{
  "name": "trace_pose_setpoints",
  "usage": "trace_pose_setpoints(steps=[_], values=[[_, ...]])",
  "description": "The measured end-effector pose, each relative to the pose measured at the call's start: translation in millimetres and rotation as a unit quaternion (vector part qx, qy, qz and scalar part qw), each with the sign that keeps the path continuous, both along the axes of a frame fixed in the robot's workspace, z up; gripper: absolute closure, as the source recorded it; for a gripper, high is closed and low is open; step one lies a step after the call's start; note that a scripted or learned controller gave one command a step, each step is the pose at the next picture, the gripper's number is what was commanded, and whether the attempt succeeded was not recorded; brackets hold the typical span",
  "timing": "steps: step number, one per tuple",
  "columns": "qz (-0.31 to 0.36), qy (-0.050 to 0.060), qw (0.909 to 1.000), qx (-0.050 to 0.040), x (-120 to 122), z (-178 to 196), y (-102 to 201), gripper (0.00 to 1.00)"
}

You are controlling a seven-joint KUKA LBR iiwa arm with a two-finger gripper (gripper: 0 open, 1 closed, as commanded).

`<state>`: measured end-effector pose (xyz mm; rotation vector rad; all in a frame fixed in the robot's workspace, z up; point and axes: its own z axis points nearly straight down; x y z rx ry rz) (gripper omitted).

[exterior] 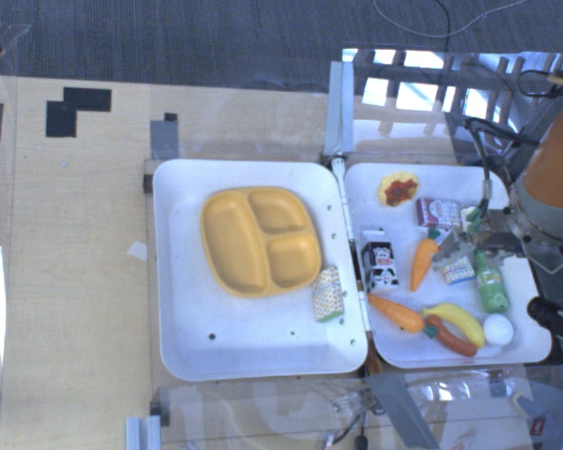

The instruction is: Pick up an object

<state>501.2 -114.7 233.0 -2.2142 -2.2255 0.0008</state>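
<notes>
While the tool (448, 248) hangs low over the right bin (535, 350), just right of the upright carrot (421, 263), I cannot tell its state, because dark cabling and the wrist cover it. Nothing shows as gripped. Candidates crowd here: a purple carton (437, 213) behind the tool, a green bottle (491, 285) and a small pale packet (458, 270) beside it, then a banana (460, 321), a sausage (450, 337), a white ball (498, 330) and a second carrot (395, 312) toward the front. Such crowding is the risk, I judge: a descent could nudge the carrot or packet aside, or pinch two things and slip. The left bin (183, 345) holds a yellow divided tray (260, 240) and a spotted pouch (327, 294). The arm is cut off at the view's right.
</notes>
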Motion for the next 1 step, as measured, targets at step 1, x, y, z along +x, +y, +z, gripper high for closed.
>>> trace_pose_setpoints(steps=[1], values=[[-0.015, -0.018, 0.9997, -0.0015, 47.1, -111.7, 27.1, 0.0]])
